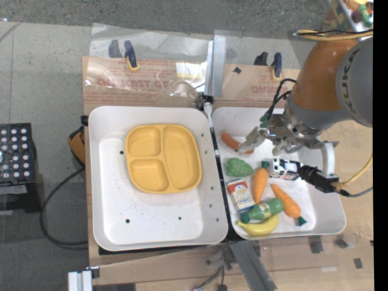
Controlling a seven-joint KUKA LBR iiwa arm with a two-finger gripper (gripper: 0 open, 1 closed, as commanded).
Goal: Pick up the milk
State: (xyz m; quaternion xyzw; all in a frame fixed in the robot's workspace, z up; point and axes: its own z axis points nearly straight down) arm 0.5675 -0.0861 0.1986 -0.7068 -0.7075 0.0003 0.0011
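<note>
The arm (339, 71) comes in from the right side of the bench (364, 162) and hangs over the right bin (330, 223). Its hand (270, 139) is above the far part of that bin. The fingers (250, 141) are spread apart, and nothing is between them.

The milk (240, 195) is a small carton with a red and white front. It lies near the middle of the right bin, close to the wall shared with the left bin (109, 223). It is apart from the hand, nearer the front edge of the bench.

Other toy food lies around the milk. A green leafy vegetable (239, 167) sits just behind it. A carrot (259, 184) lies just beside it on the right. A second carrot (286, 201) lies further right. A green bottle (264, 210) and a banana (259, 225) lie near the front wall of the bin. A sausage (230, 141) lies near the far wall, beside the hand. A small black and white thing (284, 168) lies under the arm; I cannot tell what it is.

A yellow plate (163, 157) with three parts sits in the left bin.
</note>
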